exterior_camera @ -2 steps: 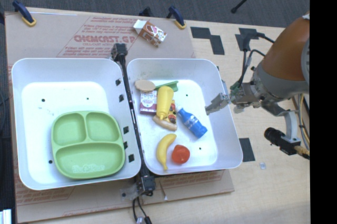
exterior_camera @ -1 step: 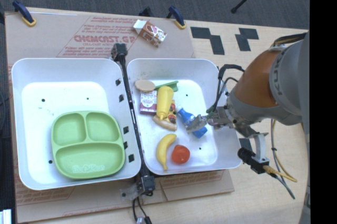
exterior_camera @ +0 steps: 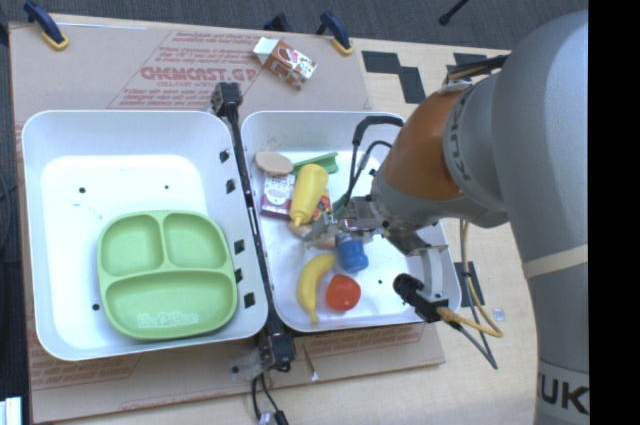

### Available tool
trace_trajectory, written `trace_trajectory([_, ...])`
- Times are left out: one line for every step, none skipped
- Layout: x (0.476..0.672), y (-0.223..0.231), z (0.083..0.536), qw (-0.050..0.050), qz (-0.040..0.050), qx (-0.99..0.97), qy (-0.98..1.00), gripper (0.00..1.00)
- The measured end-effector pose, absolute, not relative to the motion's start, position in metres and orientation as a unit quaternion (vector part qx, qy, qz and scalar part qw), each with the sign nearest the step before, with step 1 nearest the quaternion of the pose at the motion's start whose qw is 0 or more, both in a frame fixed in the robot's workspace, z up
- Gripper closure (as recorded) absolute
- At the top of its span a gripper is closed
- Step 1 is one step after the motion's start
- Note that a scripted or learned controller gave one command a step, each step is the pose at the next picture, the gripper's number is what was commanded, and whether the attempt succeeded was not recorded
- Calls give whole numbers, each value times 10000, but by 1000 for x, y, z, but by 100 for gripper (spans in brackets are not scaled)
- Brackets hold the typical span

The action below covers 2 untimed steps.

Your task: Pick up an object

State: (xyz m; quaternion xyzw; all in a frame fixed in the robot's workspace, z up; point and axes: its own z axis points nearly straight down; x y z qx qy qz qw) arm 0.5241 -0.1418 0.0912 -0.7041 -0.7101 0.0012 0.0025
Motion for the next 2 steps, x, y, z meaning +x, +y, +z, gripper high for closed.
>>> trace_trajectory([524,-143,102,25,20,-7038,-7104,100])
trace_trajectory([477,-76,192,12,5,-7043,-7099,100])
